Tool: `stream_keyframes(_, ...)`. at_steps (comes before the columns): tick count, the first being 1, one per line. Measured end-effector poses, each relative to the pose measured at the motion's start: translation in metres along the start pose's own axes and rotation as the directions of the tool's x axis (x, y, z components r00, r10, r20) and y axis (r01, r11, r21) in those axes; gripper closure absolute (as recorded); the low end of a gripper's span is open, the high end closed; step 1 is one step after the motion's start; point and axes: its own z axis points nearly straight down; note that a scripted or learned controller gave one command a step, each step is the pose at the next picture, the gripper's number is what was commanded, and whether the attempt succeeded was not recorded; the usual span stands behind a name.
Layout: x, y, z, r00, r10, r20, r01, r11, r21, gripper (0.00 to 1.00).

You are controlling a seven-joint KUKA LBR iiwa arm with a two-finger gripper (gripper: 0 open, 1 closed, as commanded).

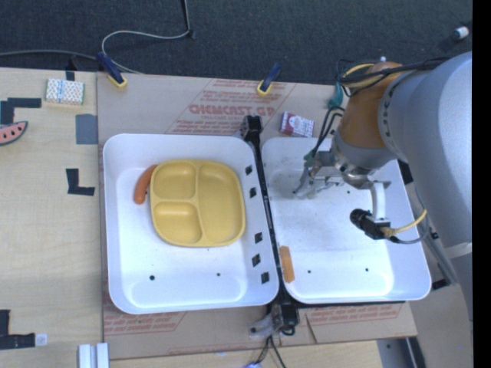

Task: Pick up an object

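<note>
My gripper (307, 186) hangs low over the upper left part of the right bin (399, 282), close to the divider between the bins. Nothing shows between it and the bin floor. A small orange piece (285, 264) lies against the right bin's left wall, near the front and well below the gripper. In the left bin (184, 290) a yellow divided plate (198, 203) lies flat. An orange sausage-shaped piece (142, 185) rests against the plate's left edge.
The grey arm with its orange band (368, 113) covers the right bin's upper right. A black cable end (372, 222) dangles over the bin's middle. A red and white packet (296, 124) lies on the cardboard behind the bins. Two clamps (268, 80) hold the back edge.
</note>
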Motion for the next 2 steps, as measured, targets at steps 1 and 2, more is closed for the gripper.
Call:
stream_keyframes(1,0.0006,-0.0002,-0.0091,1.000,0.000,-0.001,0.000,1.000,0.001,1.00)
stream_keyframes(2,0.0005,-0.0003,-0.0090,1.000,-0.001,0.000,0.001,1.000,0.001,0.00)
